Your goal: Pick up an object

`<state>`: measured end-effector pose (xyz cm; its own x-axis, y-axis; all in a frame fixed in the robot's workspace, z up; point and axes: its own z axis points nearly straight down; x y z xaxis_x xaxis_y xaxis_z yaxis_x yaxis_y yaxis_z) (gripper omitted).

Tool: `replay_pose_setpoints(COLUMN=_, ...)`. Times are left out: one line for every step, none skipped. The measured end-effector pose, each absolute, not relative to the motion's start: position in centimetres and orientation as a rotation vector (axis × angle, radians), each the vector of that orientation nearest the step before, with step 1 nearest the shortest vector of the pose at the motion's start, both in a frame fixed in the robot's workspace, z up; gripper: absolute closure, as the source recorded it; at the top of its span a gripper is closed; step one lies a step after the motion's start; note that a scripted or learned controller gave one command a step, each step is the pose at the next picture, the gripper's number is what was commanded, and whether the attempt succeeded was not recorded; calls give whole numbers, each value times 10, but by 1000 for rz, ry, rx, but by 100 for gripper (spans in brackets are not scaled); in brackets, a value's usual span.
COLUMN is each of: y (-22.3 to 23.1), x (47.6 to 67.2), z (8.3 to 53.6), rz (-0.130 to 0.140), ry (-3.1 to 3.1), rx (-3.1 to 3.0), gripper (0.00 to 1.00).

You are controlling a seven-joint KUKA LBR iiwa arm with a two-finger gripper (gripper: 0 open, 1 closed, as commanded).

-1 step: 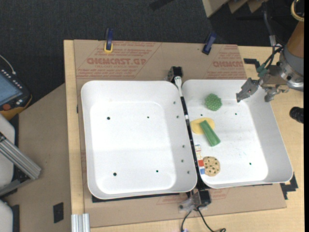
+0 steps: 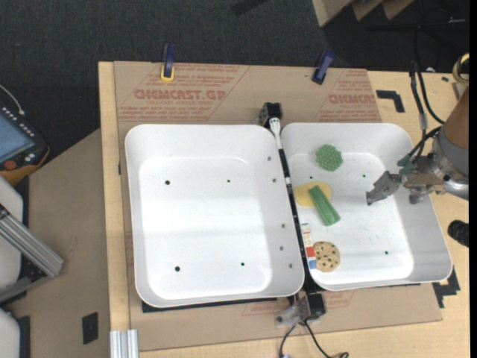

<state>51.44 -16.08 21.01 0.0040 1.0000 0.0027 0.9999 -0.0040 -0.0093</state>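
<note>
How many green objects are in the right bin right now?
2. A round bumpy green piece lies near the far wall of the right bin. A green stick lies nearer the divider, resting across a yellow object. The gripper may hide something.

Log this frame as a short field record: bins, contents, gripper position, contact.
left bin: white, shallow, nothing seen inside
right bin: white, shallow, holds four items
items: green knobbly ball; green stick lying across a yellow piece; spotted round cookie
gripper: over the right bin, right of the green stick
contact: none visible; no item between its fingers
</note>
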Motion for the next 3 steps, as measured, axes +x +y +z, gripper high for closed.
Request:
replay_pose_setpoints(y=-102, x=546, z=125, rz=4, ry=-2222, rx=-2208, gripper=0)
replay_pose_setpoints(y=-95, x=547, z=82, rz=3, ry=-2218, rx=-2218, gripper=0)
replay_pose_setpoints(y=-96, x=548, z=95, rz=-1, ry=-2221, rx=-2224, gripper=100)
